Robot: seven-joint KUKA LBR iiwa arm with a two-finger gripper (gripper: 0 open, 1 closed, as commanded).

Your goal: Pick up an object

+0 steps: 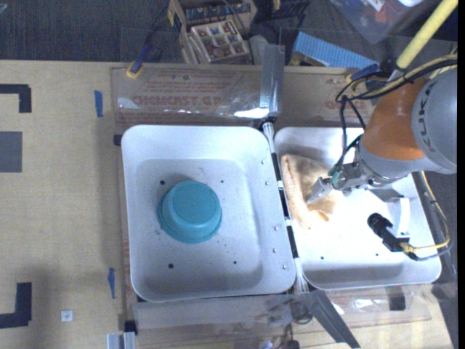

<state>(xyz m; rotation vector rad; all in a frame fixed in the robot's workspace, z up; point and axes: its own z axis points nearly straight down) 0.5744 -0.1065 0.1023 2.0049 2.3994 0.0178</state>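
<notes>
Grey arm angles leftward, claw low over tan object.

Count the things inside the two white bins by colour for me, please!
blue bowl: 1
tan soft thing: 1
Total: 2

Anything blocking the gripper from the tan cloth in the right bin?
Nothing visible. The gripper is at the right edge of the cloth, which lies along the left side of the right bin, and no other thing is between them. The blue bowl sits in the left bin, off the path.
</notes>
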